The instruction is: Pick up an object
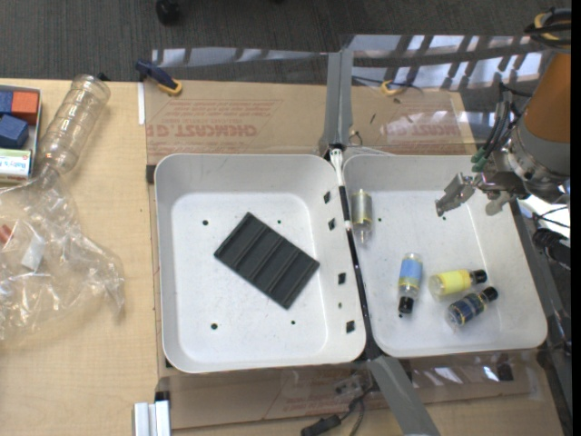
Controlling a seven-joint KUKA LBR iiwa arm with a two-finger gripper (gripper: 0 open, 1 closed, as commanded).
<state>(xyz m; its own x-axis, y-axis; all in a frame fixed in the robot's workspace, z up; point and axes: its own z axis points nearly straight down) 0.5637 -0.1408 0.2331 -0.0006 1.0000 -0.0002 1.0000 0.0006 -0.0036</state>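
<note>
My gripper hangs over the back right part of the right bin, with its fingers spread open and nothing between them. Below it in that bin lie a light blue bottle, a yellow bottle and a dark blue bottle, each with a black cap. A small metal cylinder lies against the bin's left wall. A dark ribbed rectangular block lies flat in the middle of the left bin.
A metal divider bar runs between the bins at the back. On the bench to the left are a clear plastic bottle, crumpled clear plastic and a box of coloured blocks. Cables hang at the right edge.
</note>
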